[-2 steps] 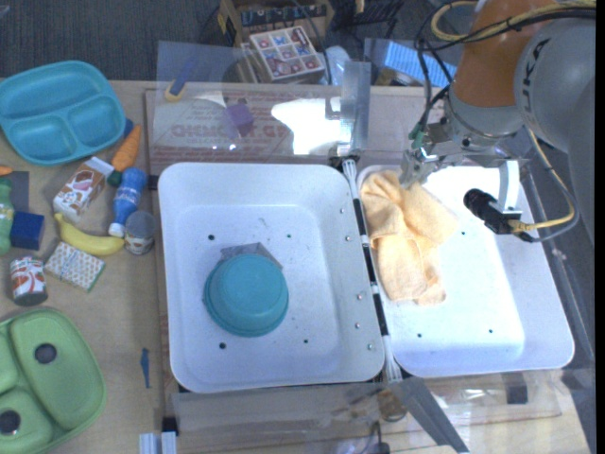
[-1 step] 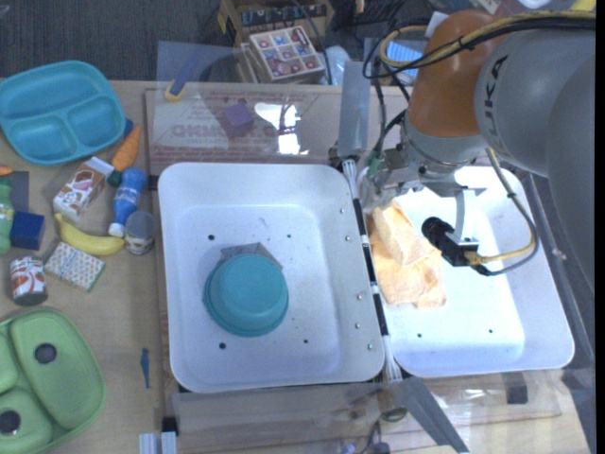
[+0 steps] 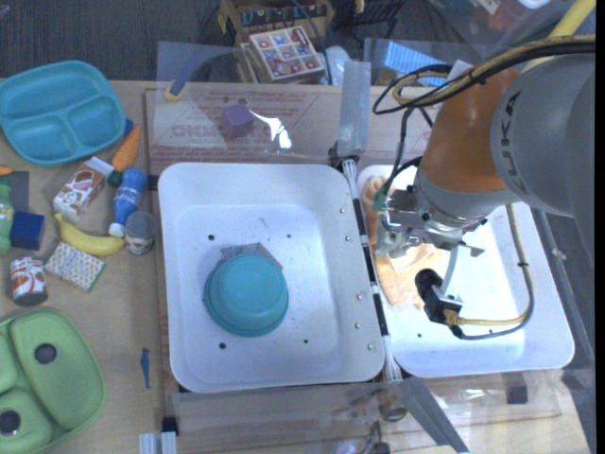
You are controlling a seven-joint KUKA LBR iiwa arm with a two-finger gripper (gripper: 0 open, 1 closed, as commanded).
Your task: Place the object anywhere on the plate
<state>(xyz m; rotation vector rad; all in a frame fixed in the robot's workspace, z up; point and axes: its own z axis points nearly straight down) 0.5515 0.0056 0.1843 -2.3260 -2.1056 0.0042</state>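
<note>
You see the claw (image 3: 402, 237) low in the right bin (image 3: 539, 339), above a pale orange object (image 3: 405, 277) by its left wall, finger state indiscernible, while the teal plate (image 3: 247, 294) sits in the left bin (image 3: 189, 206).

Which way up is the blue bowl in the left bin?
Upside down: the blue bowl shows a flat closed base on top, no hollow, resting on the left bin floor.
</note>
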